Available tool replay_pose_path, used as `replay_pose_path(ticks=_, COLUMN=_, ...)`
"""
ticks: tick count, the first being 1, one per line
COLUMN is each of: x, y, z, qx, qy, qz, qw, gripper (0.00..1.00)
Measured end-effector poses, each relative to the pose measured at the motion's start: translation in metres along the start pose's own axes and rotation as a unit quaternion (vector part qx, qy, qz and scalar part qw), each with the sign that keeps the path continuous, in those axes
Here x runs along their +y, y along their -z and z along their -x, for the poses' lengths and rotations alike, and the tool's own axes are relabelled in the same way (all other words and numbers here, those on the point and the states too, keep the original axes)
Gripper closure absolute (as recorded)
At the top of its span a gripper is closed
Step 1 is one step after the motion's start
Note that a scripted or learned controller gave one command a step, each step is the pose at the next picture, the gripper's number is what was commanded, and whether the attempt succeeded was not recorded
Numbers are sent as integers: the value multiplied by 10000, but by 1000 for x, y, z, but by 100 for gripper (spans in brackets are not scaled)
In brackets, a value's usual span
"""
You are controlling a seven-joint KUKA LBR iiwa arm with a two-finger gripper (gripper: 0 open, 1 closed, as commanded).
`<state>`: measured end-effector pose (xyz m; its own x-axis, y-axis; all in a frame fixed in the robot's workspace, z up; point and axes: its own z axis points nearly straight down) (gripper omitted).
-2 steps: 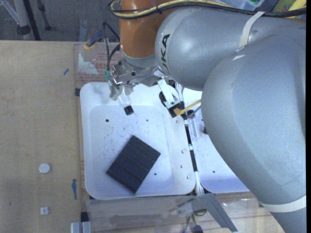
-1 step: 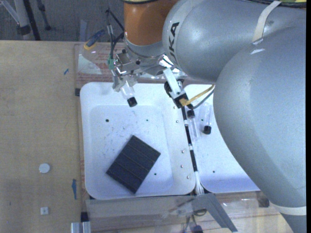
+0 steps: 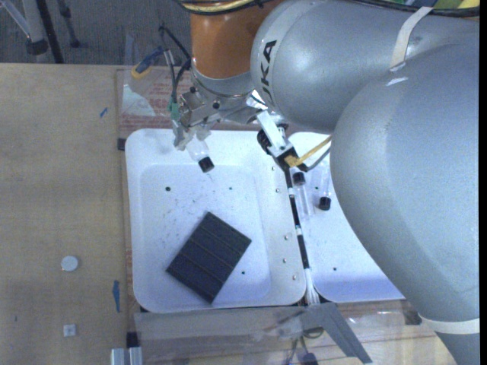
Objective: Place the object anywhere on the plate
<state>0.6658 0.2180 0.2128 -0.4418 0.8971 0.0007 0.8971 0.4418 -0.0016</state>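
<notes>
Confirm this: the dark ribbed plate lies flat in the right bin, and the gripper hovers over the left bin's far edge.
Wrong bin. The camera view shows the dark ribbed plate lying flat in the left bin, not the right one. The gripper does hover over that bin's far edge.

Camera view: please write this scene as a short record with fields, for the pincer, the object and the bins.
pincer: at the far edge of the left bin, above its upper left part
dark ridged slab: flat on the left bin's floor, near side, turned at an angle
pincer and slab: apart; nothing visible between the fingers
right bin: largely covered by the arm
plate: cannot tell which item it is
</notes>
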Motion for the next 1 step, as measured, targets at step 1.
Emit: replay_pose_path(ticks=1, x=-1, y=-30, z=-1, qx=2, qy=1166, qz=3, qw=9932, gripper=100)
